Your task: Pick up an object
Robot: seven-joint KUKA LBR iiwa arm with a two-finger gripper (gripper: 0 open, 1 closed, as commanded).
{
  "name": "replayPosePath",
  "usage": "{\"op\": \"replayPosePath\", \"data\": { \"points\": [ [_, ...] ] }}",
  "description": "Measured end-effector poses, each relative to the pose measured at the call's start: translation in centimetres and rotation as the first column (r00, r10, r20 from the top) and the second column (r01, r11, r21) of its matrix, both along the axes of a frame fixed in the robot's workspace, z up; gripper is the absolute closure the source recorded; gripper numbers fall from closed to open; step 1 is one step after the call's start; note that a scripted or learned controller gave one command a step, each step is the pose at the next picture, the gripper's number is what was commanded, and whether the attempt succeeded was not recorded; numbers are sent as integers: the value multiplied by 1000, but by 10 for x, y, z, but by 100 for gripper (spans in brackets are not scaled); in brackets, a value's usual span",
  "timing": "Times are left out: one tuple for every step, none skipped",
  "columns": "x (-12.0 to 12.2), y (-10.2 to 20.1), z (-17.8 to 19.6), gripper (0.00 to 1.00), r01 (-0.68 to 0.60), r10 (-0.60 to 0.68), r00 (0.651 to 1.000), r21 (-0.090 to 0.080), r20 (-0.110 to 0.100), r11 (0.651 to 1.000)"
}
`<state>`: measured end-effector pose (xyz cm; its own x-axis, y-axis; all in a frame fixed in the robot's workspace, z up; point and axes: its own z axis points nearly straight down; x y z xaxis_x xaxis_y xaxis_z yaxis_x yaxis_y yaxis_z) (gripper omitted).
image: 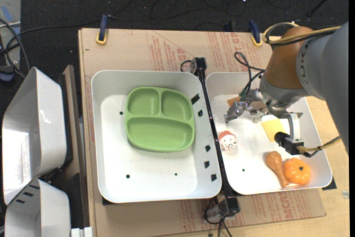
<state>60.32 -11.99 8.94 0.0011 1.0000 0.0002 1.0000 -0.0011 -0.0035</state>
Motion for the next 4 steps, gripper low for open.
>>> {"op": "replayPosePath", "data": {
  "points": [
    [1, 0, 13, 100, 0, 0, 1000, -1, 4, 1000],
    [-2, 3, 75, 100, -3, 3, 1000, -1, 7, 1000],
    [-1, 3, 139, 100, -4, 4, 1000, -2, 10, 1000],
    [0, 3, 180, 100, -5, 5, 1000, -2, 8, 1000]
  ]
}}
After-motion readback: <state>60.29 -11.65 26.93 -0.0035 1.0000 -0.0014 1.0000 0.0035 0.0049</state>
